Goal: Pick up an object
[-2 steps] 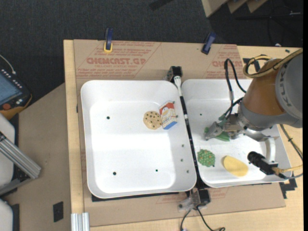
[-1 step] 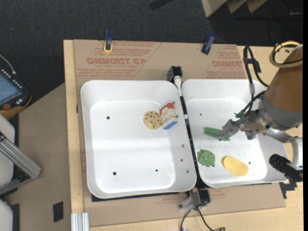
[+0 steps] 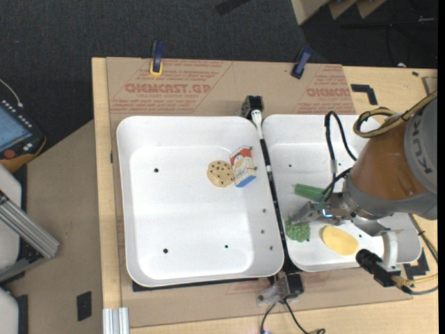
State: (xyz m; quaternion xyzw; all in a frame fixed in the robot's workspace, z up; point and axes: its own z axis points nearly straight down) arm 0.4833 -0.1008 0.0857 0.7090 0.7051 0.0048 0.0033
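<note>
The one relation that matters is in the right-hand white bin (image 3: 306,134): the jaws (image 3: 311,214) sit low over its front-left part, and the bumpy dark-green broccoli-like toy (image 3: 300,231) lies just beside them, a little toward the front of the bin. It looks close enough to touch the fingertips, but contact is not clear. Whether the jaws are spread or pressed together cannot be told, because the wrist and cables crowd that spot. A flat green elongated piece (image 3: 306,191) lies just behind them, its long axis running from left-rear to right-front. A pale yellow oval lemon-like toy (image 3: 338,240) rests near the front wall, to the right of the broccoli toy.

The grey arm with the orange band (image 3: 383,160) comes in from the right and bends down steeply, its wrist pointing toward the divider between the bins.

Well apart, in the left-hand white bin (image 3: 139,207), a round tan cookie with dark chips (image 3: 220,173) lies touching or just beside a small red, white and blue carton (image 3: 243,167).

The green toy is likely the target; nothing shows as gripped.
</note>
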